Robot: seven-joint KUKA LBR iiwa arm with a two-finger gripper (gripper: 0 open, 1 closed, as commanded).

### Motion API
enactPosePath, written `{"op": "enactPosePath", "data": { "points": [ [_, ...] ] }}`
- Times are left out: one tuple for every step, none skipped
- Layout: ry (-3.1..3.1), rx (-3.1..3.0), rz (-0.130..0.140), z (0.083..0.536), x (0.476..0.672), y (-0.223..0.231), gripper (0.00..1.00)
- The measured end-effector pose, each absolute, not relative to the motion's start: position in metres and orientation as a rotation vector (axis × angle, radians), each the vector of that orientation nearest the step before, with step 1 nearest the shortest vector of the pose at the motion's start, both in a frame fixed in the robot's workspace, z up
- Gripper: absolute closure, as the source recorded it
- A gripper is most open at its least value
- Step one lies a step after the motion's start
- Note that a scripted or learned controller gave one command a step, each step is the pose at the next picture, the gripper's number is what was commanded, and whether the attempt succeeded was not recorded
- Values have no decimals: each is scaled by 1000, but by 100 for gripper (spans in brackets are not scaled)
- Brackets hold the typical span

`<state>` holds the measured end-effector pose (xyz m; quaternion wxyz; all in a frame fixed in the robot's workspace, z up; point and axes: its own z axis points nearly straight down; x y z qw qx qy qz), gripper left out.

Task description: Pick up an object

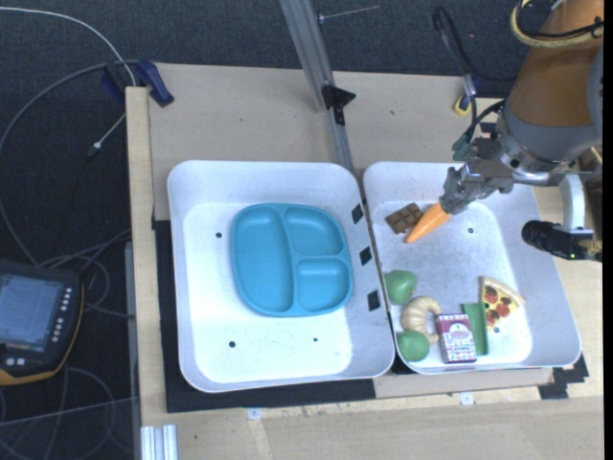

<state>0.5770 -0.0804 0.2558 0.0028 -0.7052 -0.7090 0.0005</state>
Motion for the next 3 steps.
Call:
{"op": "enactPosePath", "data": {
  "points": [
    [-2225,-2210,1,250,562,-22,100],
    [-2223,-2211,2,234,539,26,100],
    [-2225,-2209,1,241,509,79,100]
  ]
}}
